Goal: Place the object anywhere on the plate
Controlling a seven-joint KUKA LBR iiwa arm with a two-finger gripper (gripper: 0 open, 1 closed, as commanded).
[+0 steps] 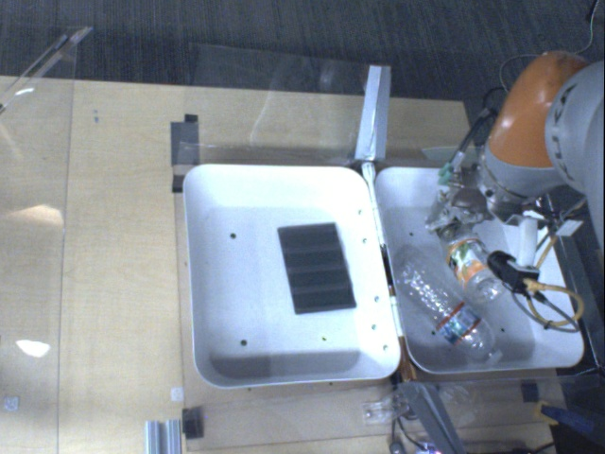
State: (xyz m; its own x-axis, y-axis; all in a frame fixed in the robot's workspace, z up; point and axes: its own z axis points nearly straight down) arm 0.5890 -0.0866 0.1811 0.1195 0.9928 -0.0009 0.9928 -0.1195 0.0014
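Note:
A dark ribbed rectangular plate (317, 268) lies flat in the middle of the left white bin (217, 253). In the right bin (406, 206) lie clear plastic bottles: one with an orange label (466, 259) near the centre and one with a blue label (461, 325) toward the front. A crumpled clear piece (423, 291) lies between them on the left. My gripper (452, 218) hangs low over the back of the right bin, just above and behind the orange-label bottle. Nothing visibly sits in its grasp.
The grey arm with its orange band (529, 112) reaches in from the right over the right bin. Black and yellow cables (534, 291) hang by the bin's right wall. A metal post (373, 112) stands behind the seam between the bins.

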